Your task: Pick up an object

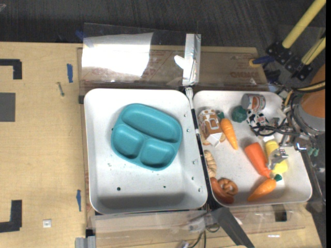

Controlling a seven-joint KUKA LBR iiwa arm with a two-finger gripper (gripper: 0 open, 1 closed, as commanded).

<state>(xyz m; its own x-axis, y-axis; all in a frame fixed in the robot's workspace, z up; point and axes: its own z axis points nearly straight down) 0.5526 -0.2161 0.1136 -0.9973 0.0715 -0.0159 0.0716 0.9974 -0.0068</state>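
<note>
The right bin (pixel 235 161) holds several toy foods. A small orange carrot (pixel 228 132) lies beside a brown-and-white carton (pixel 209 124). A bigger red-orange carrot (pixel 256 159) lies in the middle, and another carrot (pixel 264 186) with a green tip lies near the front. Yellow pieces (pixel 271 146) sit by the right wall. A small can (pixel 253 102), a teal round piece (pixel 239 113) and a black-and-white toy (pixel 257 119) are at the back. My gripper (pixel 281 154) hangs low over the bin's right side, right by the yellow pieces, with cables trailing behind it.
The left bin (pixel 98 174) holds a teal divided plate (pixel 147 136). A pale twisted bread piece (pixel 209 161) and a brown-red lump (pixel 225 187) lie along the right bin's left wall. The arm's orange band (pixel 315 107) is at the right edge. Clear plastic sheeting (pixel 134 61) lies behind the bins.
</note>
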